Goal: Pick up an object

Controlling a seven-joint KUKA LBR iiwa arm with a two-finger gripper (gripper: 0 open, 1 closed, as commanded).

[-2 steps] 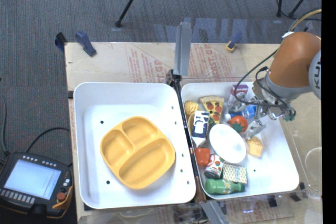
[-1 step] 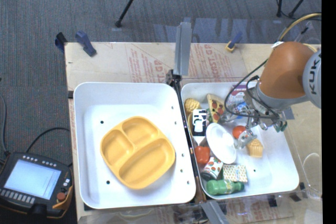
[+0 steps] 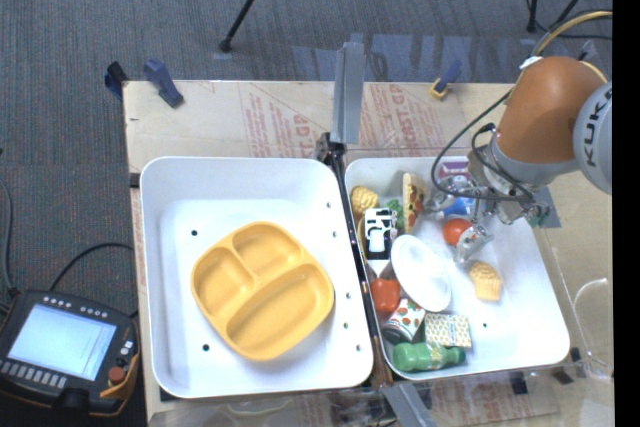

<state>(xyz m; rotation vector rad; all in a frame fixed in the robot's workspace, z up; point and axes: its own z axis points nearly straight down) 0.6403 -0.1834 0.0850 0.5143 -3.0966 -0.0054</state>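
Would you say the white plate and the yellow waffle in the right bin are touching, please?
Apart. The camera view shows a strip of bare bin floor between the white plate and the yellow waffle to its right.

Even, soft room light falls from overhead, bright enough that both white bins (image 3: 160, 215) glare nearly blank, their walls losing detail. Shadows are faint: a pale grey one hugs the yellow divided tray (image 3: 262, 288) far to the left of the gripper (image 3: 478, 237), and a soft smudge lies right under the gripper itself. The whole frame is slightly soft (small toys below the gripper blur into patches). The orange band (image 3: 545, 110) above it carries a mild sheen.
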